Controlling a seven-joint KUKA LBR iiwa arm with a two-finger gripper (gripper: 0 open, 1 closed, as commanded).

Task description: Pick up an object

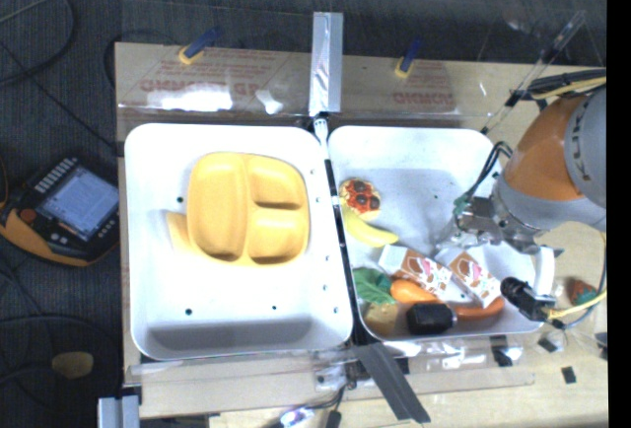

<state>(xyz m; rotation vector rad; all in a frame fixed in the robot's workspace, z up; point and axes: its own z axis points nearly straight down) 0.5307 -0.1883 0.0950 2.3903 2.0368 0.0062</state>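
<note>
The right bin (pixel 414 155) holds a heap of toy food along its near side. A round pizza-like piece (pixel 360 197) lies by the left wall, with a yellow banana (pixel 368 232) just below it. Toward the front are a green leafy item (pixel 369 282), an orange carrot (pixel 409 292), a black block (pixel 429 319), two printed cartons (pixel 426 270) (pixel 475 280) and a red piece (pixel 480 312). My gripper (pixel 473 222) hangs low over the bin's right side, just above and right of the cartons. The wrist and dark cables hide its tip.
The left bin (pixel 148 219) holds a yellow divided tray (pixel 246 207). The arm's orange band (pixel 547 160) and grey wrist overhang the right bin's right wall. A metal divider strip (pixel 326 61) stands behind the bins. A handheld pendant (pixel 69 204) lies on the floor at left.
</note>
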